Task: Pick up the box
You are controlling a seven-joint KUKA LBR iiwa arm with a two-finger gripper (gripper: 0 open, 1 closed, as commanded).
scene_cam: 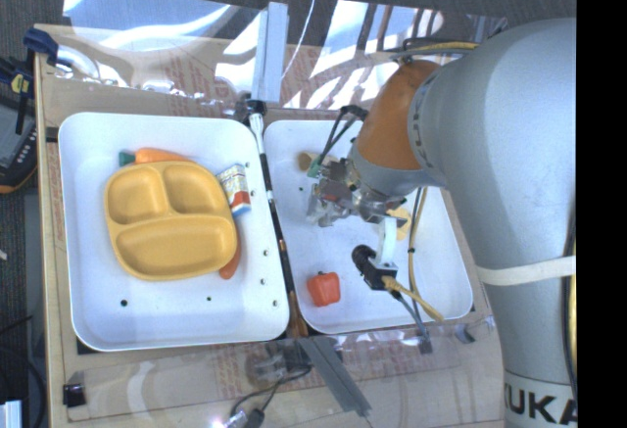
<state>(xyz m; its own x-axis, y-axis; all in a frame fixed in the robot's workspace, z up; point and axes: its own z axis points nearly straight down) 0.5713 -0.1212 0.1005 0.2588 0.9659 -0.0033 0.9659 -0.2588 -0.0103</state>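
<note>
The box (235, 189) is a small white carton with red and blue print. It lies in the left bin (88, 299), wedged against the right rim of a yellow divided plate (168, 218). My gripper (326, 205) hangs low over the upper middle of the right bin (446, 294), well to the right of the box and across the wall between the bins. The grey arm with its orange band (390, 127) covers the gripper from above, so what lies directly under it is hidden.
An orange carrot-like piece (157, 156) pokes out behind the plate, and another orange tip (229, 267) shows at its lower right. A red-orange object (324, 288) sits near the right bin's front. A small tan item (310, 164) lies by the gripper. Cables (397, 284) dangle below the wrist.
</note>
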